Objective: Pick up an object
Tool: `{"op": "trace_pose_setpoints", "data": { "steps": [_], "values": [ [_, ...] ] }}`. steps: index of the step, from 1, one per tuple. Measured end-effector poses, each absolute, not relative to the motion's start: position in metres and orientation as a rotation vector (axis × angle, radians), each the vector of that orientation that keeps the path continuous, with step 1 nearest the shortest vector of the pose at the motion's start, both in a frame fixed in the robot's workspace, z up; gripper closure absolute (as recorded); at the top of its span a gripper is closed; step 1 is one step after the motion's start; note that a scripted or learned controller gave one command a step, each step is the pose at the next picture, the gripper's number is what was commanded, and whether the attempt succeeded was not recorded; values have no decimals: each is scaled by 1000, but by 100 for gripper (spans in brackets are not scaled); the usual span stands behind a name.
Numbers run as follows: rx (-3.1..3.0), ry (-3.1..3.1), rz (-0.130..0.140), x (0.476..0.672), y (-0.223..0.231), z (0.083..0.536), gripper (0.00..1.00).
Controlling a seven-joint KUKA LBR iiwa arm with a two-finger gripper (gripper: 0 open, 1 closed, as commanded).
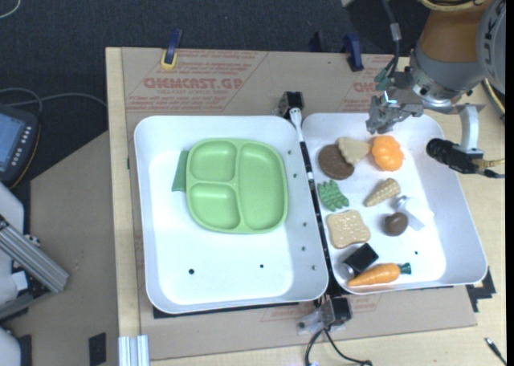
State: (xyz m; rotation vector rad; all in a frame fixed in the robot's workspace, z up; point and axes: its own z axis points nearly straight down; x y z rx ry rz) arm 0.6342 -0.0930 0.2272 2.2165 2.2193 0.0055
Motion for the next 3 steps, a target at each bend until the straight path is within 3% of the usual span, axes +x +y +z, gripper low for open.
{"op": "trace_pose_setpoints", "data": {
  "steps": [2,3],
  "values": [
    [2227,2223,-4,523,-86,213,100],
    [2223,2222,0,502,-80,234,100]
  ]
}}
